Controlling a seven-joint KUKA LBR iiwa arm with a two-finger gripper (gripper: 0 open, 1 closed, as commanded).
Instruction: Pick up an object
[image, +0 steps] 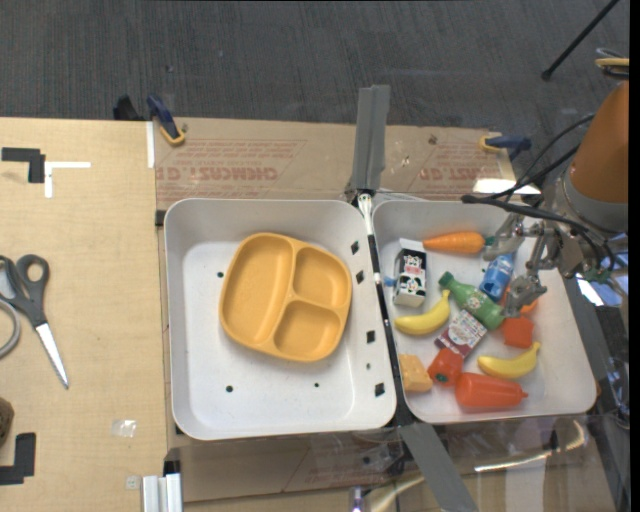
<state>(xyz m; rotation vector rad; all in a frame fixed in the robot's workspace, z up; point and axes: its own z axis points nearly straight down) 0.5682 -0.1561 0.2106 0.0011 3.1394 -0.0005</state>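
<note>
- Clearly the pick is not finished: the gripper (522, 262) hangs low over the right bin (578, 395), at its far right side, and nothing can be seen lifted clear of the pile.
- Whether the claw is open, closed or gripping anything I cannot tell; its metal parts blur into the clutter beneath them.
- Just left of the claw lies a small blue bottle (497, 275), seemingly touching it or nearly so, which makes it the likeliest target, in my judgement.
- Beyond the blue bottle, further left, lies a green bottle (472, 302), and up-left of the claw an orange carrot (455, 241).
- Below the claw sit a small red piece (518, 331), a yellow banana (509, 362) and a red pepper (489, 392).
- Well to the left of the claw are a second banana (424, 317) and a little milk carton (410, 273) near the divider.
- Far left, the left bin (190, 330) holds a yellow divided plate (285, 296); scissors (38, 310) lie on the bench beyond.
- Still to do, as I judge it: close on one object, raise it free of the bin.
</note>
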